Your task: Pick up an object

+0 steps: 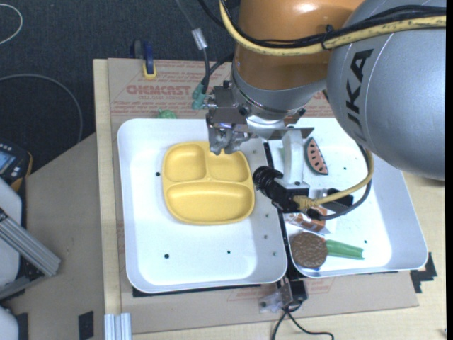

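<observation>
A yellow divided plate lies in the left white bin, towards its upper right. My gripper hangs over the plate's far right compartment, at its upper rim. I see nothing held in it. In the right bin lie a watermelon slice, a brown round disc and a green stick-like piece. The arm's big orange and grey body hides the upper part of the right bin.
A black cable with a yellow hose loops from the wrist over the divide between the bins. Both bins rest on a cardboard sheet. A small blue and yellow clip sits at the cardboard's far left corner.
</observation>
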